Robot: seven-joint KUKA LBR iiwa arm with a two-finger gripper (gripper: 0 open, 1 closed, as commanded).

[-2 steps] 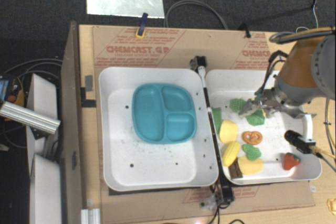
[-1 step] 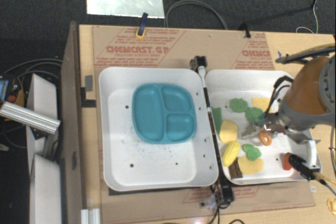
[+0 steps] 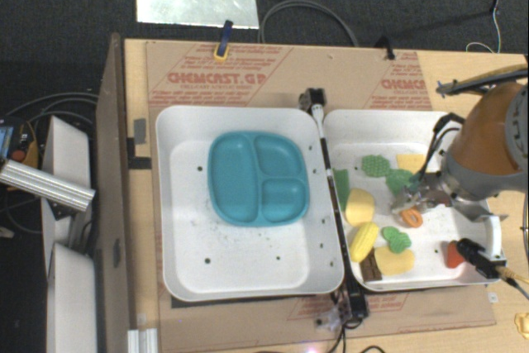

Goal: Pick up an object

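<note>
My gripper (image 3: 416, 199) is low in the right bin (image 3: 430, 125), reaching in from the right. It hangs just above an orange ring (image 3: 411, 218) and beside a green toy (image 3: 401, 178). Around it lie several toy foods: a bumpy green piece (image 3: 374, 165), a yellow wedge (image 3: 409, 160), a round yellow piece (image 3: 359, 207), a yellow corn cob (image 3: 364, 241), a small green piece (image 3: 397, 240), a yellow lump (image 3: 396, 263), a brown block (image 3: 372, 267) and a red piece (image 3: 453, 255). I see nothing held in the gripper.
The left bin (image 3: 186, 194) holds a blue divided plate (image 3: 258, 179). A green strip (image 3: 340, 187) lies along the right bin's left wall. The arm's grey and orange body (image 3: 492, 149) covers that bin's right side. Cardboard lines the bench under both bins.
</note>
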